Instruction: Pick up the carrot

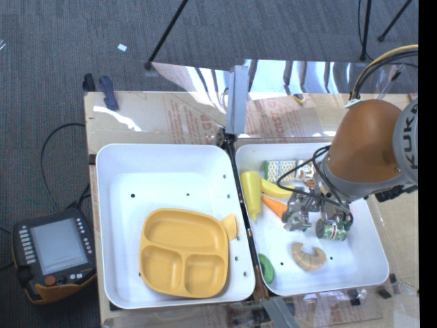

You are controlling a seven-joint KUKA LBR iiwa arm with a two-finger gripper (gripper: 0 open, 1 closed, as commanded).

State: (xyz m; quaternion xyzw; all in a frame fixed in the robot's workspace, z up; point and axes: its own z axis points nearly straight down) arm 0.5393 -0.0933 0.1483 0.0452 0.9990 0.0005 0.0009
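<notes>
Grey arm with rounded orange band, black cables, metal hand.

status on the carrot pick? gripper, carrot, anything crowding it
Gripper low in right bin, right beside the carrot; nothing seen between its fingers. Carrot lying in the bin, not lifted. Crowded: banana alongside carrot, can beside gripper, croissant just below.

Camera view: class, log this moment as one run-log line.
task: pick carrot | gripper: over right white bin | small orange carrot: lying in bin, beside gripper | status: not lifted
</notes>
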